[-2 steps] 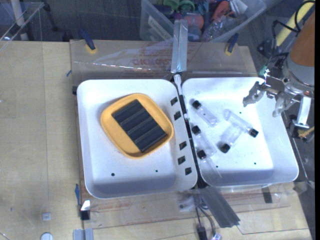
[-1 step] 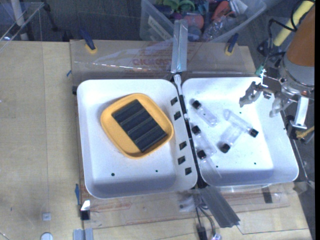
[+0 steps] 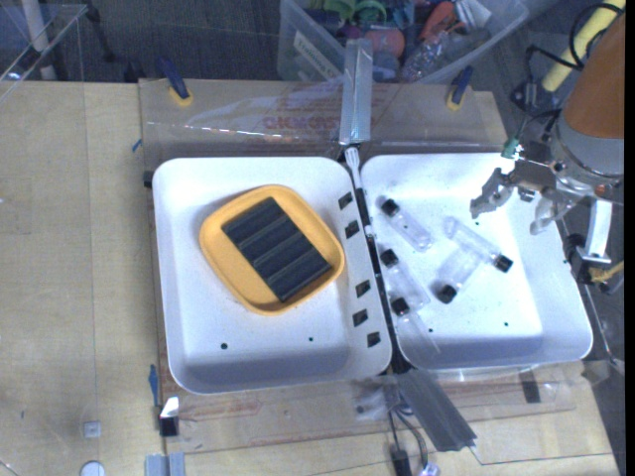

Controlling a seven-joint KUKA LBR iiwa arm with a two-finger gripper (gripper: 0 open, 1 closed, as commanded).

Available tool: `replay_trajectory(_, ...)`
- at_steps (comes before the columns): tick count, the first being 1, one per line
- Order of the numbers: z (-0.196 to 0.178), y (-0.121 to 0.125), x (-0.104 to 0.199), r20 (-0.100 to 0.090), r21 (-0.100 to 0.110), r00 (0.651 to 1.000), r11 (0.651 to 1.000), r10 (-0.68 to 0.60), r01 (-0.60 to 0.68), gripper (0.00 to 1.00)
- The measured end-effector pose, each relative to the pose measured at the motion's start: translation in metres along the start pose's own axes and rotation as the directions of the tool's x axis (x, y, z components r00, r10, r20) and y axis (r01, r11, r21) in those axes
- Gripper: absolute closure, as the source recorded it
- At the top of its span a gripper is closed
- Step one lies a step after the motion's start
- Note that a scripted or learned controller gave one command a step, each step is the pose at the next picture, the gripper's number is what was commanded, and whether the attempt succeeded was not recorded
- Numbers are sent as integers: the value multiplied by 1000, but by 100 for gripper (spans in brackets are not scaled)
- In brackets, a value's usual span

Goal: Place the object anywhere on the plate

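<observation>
Counter [image 3: 69, 266]: light wood surface, carrying two shallow white bins side by side.
Left bin [image 3: 189, 355]: sitting at the 9 o'clock side of the central divider, holding the plate.
Plate [image 3: 223, 266]: yellow-orange, rounded-square, lying near the middle of the left bin and turned slightly off the bin's edges.
Dark ribbed block [image 3: 276, 248]: black, grooved in parallel bands, resting flat on the plate and covering most of its centre.
Divider [image 3: 362, 256]: running from 12 o'clock to 6 o'clock between the bins, showing a row of small black tabs.
Right bin [image 3: 526, 335]: sitting at the 3 o'clock side of the divider, holding several clear vials.
Clear vials [image 3: 476, 246]: transparent tubes with black caps, lying scattered on the bin floor; one [image 3: 405, 224] lying at about 10 o'clock in the bin, one pair lying near the centre, another [image 3: 402, 303] lying close to the divider at about 8 o'clock.
Tool [image 3: 516, 198]: hovering over the 2 o'clock corner of the right bin, fingers standing apart at a wide setting, gripping nothing.
Arm [image 3: 595, 117]: entering from 3 o'clock, grey with an orange band.
Storage tub [image 3: 397, 13]: clear, standing behind the bins at 12 o'clock, containing mixed coloured items.
</observation>
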State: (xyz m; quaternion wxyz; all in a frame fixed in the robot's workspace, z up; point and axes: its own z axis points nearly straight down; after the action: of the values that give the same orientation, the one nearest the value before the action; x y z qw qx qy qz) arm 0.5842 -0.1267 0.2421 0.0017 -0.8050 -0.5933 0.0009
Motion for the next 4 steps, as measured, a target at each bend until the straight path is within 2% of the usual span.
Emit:
replay_trajectory(1, 17, 21, -27, 2, -5, 1000, 1000, 24, -24, 0)
replay_trajectory(2, 7, 17, -31, 0, -7, 999, 999, 40, -40, 0)
replay_trajectory(3, 12, 7, -10, -1, 1, 996, 996, 92, -92, 0)
replay_trajectory(4, 16, 12, -18, -1, -1, 994, 994, 105, -105, 0)
